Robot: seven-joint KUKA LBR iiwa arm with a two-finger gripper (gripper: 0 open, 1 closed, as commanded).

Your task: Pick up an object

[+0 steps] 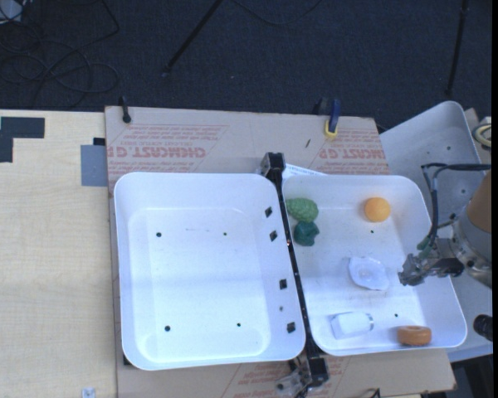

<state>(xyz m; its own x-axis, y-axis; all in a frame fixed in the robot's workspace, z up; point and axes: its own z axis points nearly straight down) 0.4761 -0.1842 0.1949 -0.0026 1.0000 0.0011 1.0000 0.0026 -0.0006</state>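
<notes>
Gripper hanging over the right bin's right edge

The gripper [412, 274] is hovering by the right bin [398, 191] wall; its opening cannot be told. A white object [368, 273] is lying just beside it, an orange ball [377, 209] farther up.

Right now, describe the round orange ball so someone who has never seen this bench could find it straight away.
Look in the right-hand shallow white bin, toward its far right corner. The round orange ball lies there alone, apart from the two green lumps by the divider. Unlike the flat orange ring at the near edge, it is a smooth, full sphere.
</notes>
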